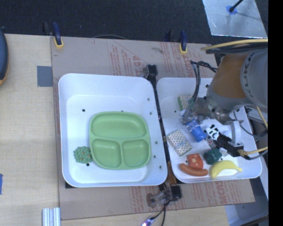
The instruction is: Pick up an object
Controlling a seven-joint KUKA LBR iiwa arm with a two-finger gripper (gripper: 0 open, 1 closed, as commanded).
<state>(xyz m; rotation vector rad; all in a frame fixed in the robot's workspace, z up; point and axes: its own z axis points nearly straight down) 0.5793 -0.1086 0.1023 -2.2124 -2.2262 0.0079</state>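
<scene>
Nearest the camera, the right bin [254,173] holds a yellow banana [225,169], a red sausage [193,170] and a patterned block [178,141], all likely light, stiff toys. The blue object [196,133] lies mid-bin, small, probably hard and slippery; its long sides look best to pinch. The gripper [194,112] hangs just above it; the wrist hides it, so whether it is open or holding anything cannot be told.

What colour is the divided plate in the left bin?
Light green; the divided plate shows clearly in the camera view.
</scene>
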